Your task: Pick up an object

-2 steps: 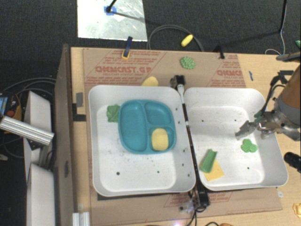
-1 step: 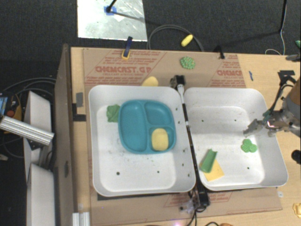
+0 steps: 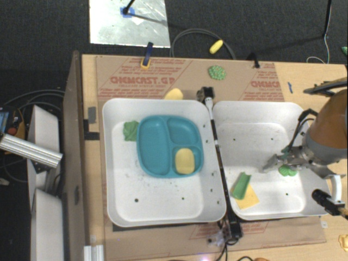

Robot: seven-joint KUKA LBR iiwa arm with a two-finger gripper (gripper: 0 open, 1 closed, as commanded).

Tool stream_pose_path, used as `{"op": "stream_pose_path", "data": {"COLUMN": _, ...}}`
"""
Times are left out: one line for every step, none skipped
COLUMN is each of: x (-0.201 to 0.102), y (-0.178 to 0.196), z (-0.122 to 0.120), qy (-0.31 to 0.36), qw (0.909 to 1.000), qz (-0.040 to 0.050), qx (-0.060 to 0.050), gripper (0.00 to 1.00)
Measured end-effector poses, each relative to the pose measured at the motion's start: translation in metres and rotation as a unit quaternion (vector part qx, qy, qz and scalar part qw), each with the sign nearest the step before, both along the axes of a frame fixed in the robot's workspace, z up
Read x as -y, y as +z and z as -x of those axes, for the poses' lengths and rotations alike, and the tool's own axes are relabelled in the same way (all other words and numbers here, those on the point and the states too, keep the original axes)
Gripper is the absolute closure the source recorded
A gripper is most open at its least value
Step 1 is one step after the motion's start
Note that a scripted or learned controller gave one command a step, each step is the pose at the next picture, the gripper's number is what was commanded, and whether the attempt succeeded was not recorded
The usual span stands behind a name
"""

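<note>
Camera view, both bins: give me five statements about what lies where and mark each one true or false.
1. The blue divided plate lies in the left bin. True.
2. A yellow object sits in one of the plate's compartments. True.
3. The green and yellow sponge lies on the blue plate. False: it lies on the floor of the right bin, near that bin's front left corner.
4. The gripper is over the left bin. False: it is over the right bin, beside a small green object.
5. A green dotted object lies on the cardboard behind the bins. True.
</note>
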State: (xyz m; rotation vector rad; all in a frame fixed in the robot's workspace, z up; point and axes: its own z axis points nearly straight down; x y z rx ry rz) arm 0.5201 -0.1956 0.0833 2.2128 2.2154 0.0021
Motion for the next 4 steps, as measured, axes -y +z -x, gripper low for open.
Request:
{"op": "stream_pose_path", "data": {"x": -0.038, "y": 0.039, "z": -0.082, "qy": 0.005, "qw": 1.0000, "qz": -0.0024, "qx": 0.002, "gripper": 0.00}}
{"op": "stream_pose_path", "data": {"x": 0.007, "y": 0.128, "z": -0.052, "qy": -0.002, "qw": 1.0000, "qz": -0.0007, "qx": 0.000, "gripper": 0.00}}
{"op": "stream_pose_path", "data": {"x": -0.002, "y": 0.001, "z": -0.041, "qy": 0.000, "qw": 1.0000, "qz": -0.0044, "qx": -0.007, "gripper": 0.00}}
{"op": "stream_pose_path", "data": {"x": 0.012, "y": 0.000, "z": -0.014, "qy": -0.001, "qw": 1.0000, "qz": -0.0029, "qx": -0.005, "gripper": 0.00}}
